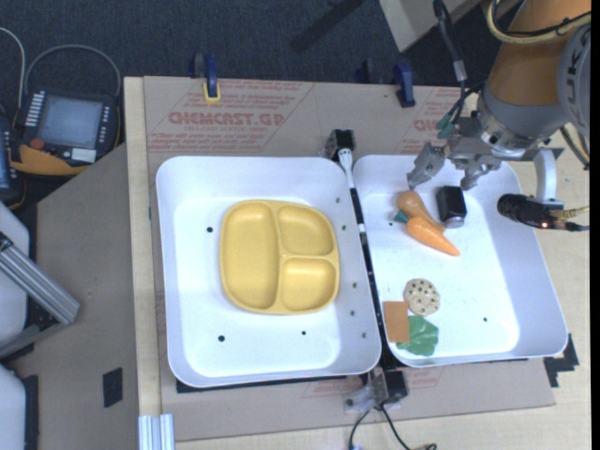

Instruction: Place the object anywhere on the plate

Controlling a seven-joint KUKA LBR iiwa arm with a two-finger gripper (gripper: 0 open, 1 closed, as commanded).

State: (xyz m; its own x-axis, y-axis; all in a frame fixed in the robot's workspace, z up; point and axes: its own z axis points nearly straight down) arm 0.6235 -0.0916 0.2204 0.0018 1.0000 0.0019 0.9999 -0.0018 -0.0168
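Observation:
A yellow plate with three compartments lies in the left bin. In the right bin an orange carrot lies slantwise near the far left. Just right of it sits a small black block. My gripper hangs over the far end of the right bin, just beyond the carrot and the block. It is open, its fingers spread apart with nothing between them.
Near the right bin's front left lie a round cookie, an orange square piece and a green piece. A black ridge divides the two bins. The arm's orange band rises at the upper right.

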